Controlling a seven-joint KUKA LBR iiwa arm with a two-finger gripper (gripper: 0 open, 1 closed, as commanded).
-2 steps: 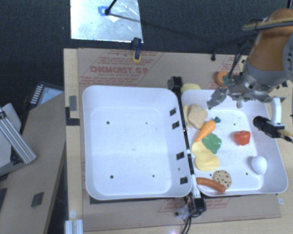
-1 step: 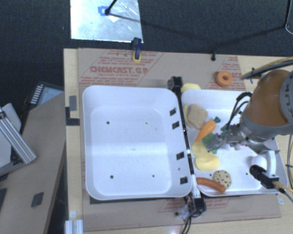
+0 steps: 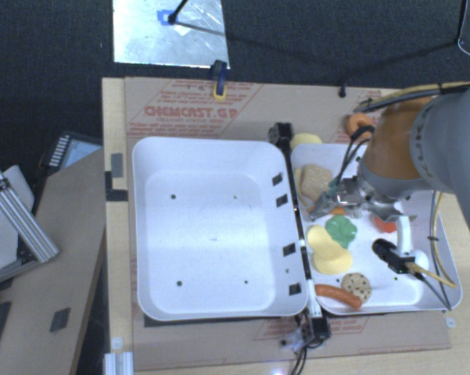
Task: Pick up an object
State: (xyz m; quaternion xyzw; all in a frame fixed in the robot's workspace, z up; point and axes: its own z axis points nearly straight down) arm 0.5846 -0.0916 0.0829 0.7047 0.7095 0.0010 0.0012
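The right bin (image 3: 434, 287) holds several toy foods: a tan bread slice (image 3: 314, 180), a green piece (image 3: 342, 229), a pale yellow piece (image 3: 329, 251), a speckled cookie (image 3: 356, 286), a red-orange sausage (image 3: 335, 294), a small red piece (image 3: 385, 226) and a yellow round piece (image 3: 306, 141) at the far rim. My gripper (image 3: 328, 201) is low inside this bin, just right of the bread slice and above the green piece. A small orange bit (image 3: 339, 209) shows right beside it. The grey and orange wrist (image 3: 399, 151) hides the bin's far right part.
The left bin (image 3: 211, 225) lies beside it, with black clips (image 3: 281, 200) along the shared rim. Yellow and black cables (image 3: 430, 268) hang from the arm over the right bin. A yellow-blue clamp (image 3: 219, 80) sits at the board's far edge.
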